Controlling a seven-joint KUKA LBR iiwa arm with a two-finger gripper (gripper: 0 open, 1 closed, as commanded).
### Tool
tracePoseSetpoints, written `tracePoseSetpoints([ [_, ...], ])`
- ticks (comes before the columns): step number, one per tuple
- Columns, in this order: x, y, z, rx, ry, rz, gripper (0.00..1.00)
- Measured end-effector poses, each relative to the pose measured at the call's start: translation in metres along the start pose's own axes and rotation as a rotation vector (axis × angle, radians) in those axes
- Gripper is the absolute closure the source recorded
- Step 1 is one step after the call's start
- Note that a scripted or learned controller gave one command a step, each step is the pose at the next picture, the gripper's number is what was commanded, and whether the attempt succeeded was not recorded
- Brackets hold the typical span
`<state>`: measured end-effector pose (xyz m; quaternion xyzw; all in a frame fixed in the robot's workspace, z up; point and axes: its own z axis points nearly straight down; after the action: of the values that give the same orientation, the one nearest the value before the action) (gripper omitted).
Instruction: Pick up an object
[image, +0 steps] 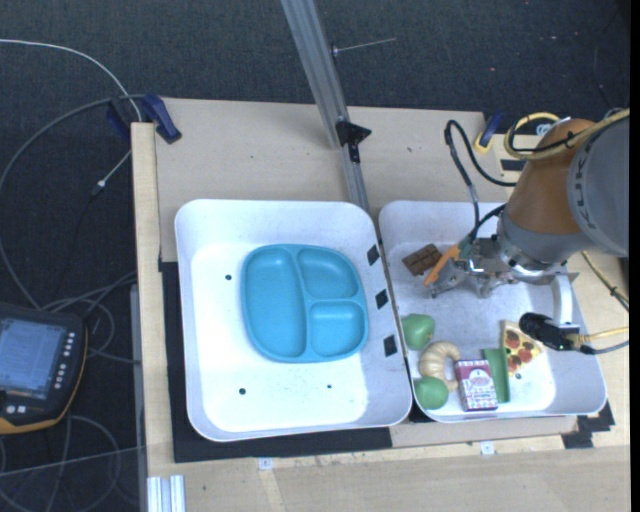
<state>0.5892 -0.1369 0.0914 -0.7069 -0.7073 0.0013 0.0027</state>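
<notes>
Two white bins are set side by side on the bench.
The gripper (462, 272) is lowered in the right bin (580, 395) near its far edge, beside a brown block (420, 258) and an orange piece (437, 269); its opening cannot be told. A divided blue plate (303, 302) is centred in the left bin (210, 400).

Gripper (462, 272) low in right bin (570, 395) beside brown block (420, 259).

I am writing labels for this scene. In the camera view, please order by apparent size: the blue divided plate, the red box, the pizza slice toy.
1. blue divided plate, clearly largest
2. red box
3. pizza slice toy, close to the box, so this ranking is unsure
</notes>
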Motion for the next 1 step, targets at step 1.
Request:
tracePoseSetpoints([
  [1,0.0004,0.0014,-0.0127,-0.005,0.000,-0.001,1.00],
])
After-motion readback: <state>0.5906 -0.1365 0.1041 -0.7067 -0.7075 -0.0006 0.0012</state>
